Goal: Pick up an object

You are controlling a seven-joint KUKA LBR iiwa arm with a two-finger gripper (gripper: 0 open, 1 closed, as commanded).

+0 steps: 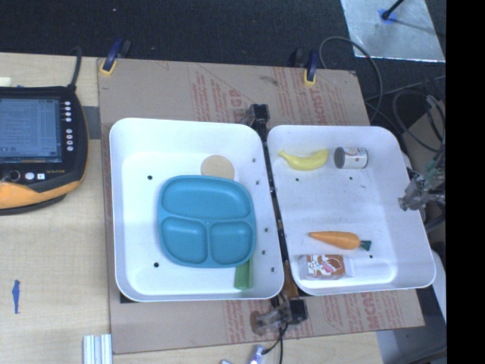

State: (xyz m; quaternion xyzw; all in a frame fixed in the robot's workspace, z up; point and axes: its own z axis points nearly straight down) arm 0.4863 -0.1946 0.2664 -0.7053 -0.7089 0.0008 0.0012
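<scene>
The right bin (379,203) holds a yellow banana (303,159) and a small silver can (350,158) lying on its side at the far end. An orange carrot (336,240) and a red-and-white snack packet (326,266) lie near the front. In the left bin (129,203) sit a blue divided plate (206,220), a tan round disc (217,165) behind it, and a green piece (242,276) at the plate's front right corner. A small grey part of the gripper (417,192) shows at the right bin's right rim, apart from all the objects.
A teach pendant with a screen (34,146) lies on the bench left of the bins. Cables (409,112) run along the right side. Clamps (311,67) hold the cardboard sheet under the bins.
</scene>
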